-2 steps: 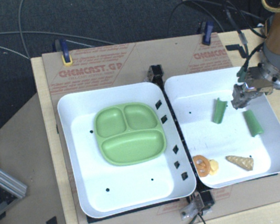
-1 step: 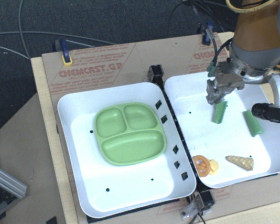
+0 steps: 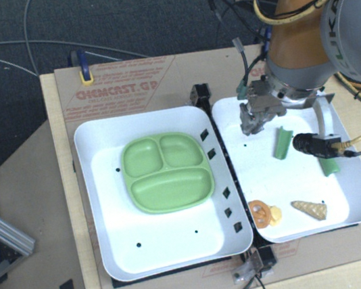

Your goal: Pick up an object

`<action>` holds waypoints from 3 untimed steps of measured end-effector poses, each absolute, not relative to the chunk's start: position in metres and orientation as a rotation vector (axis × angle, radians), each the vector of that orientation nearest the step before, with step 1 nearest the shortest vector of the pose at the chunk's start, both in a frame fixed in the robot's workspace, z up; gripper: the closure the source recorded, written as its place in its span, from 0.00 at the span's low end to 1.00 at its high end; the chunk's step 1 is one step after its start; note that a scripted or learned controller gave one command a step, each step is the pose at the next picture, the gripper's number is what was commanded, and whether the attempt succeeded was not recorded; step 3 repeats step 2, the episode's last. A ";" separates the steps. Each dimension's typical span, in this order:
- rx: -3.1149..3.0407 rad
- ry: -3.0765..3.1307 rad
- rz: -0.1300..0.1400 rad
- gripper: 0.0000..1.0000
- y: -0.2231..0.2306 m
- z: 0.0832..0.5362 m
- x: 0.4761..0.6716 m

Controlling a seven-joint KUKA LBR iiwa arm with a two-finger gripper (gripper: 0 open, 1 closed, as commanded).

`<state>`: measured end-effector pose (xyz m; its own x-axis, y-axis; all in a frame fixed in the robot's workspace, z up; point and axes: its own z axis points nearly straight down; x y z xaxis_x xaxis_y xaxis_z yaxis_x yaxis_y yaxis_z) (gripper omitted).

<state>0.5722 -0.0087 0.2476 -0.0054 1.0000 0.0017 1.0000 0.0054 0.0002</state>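
White plastic forms both shallow bins on the surface (image 3: 75,213). The left bin (image 3: 105,208) carries a green divided plate (image 3: 166,171), lying flat near its middle. The right bin (image 3: 356,193) carries the loose items: a green block (image 3: 281,143) near its centre, a second green piece (image 3: 330,165) close to the right wall and partly covered by a black fitting (image 3: 312,144) with its cable, a pretzel-like orange item (image 3: 263,213) at the near left corner, and a tan wedge-shaped item (image 3: 311,208) just to its right.

Progress: judged not far along. The tool (image 3: 254,120) sits low over the far left part of the right bin, apart from the green block, which lies just beside it toward the bin's centre. Nothing is visible between its parts, so no pick is recorded. Whether the tool is spread or closed cannot be told at this angle; its tip reads as one dark grey mass.

Remaining work, by judgement: settle on one item, close on it, and lift it clear of the bin.

Obstructions: the black fitting and cable crowd the second green piece and lie close to the green block. The divider (image 3: 219,161) between the bins, with its black clips, stands just left of the tool. The bin wall hems in the pretzel-like orange item.
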 end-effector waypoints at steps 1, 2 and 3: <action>-2.214 -2.228 -0.005 1.00 0.043 0.251 0.592; -2.216 -2.228 -0.005 1.00 0.089 0.252 0.613; -2.216 -2.228 -0.005 1.00 0.089 0.252 0.613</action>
